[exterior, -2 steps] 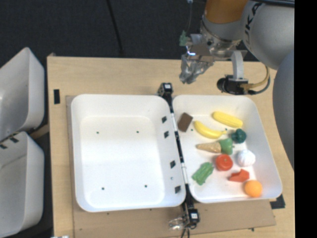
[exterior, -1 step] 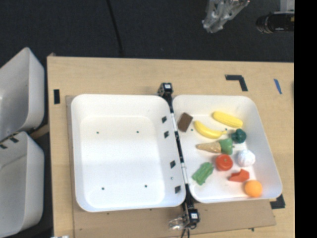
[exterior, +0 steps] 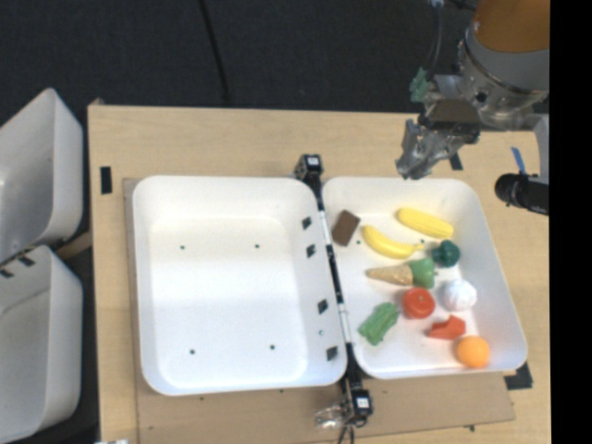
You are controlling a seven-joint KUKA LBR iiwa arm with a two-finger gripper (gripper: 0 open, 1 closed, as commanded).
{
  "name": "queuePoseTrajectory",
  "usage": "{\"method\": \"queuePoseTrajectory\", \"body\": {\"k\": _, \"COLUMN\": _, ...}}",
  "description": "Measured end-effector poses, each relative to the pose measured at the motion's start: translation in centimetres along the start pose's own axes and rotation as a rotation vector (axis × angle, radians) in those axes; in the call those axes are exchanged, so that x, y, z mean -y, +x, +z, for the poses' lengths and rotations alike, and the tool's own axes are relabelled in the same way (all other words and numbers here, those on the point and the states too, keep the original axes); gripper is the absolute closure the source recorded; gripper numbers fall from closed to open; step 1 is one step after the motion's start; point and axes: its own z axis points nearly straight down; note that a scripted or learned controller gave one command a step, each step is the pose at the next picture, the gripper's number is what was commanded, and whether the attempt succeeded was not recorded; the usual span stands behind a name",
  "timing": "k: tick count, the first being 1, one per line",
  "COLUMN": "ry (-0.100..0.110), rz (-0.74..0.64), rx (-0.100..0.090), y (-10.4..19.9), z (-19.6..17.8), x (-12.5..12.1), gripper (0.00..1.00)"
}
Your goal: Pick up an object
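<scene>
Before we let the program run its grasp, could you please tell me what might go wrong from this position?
1. The toys in the right bin are crowded: the carrot, tomato and white ball lie close together, so a descent may nudge neighbours or catch two.
2. The pincer hangs above the bin's far rim, off the pile, and could strike that rim.
3. The orange is round and near the wall; it may roll away.
</scene>
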Motion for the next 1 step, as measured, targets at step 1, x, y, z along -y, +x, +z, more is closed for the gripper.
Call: {"method": "queuePoseTrajectory", "body": {"k": 1, "ry": -0.023, "rz": -0.008, "rx": 0.002, "y": 0.20, "z": -8.99, "x": -3.57, "gripper": 1.00}}
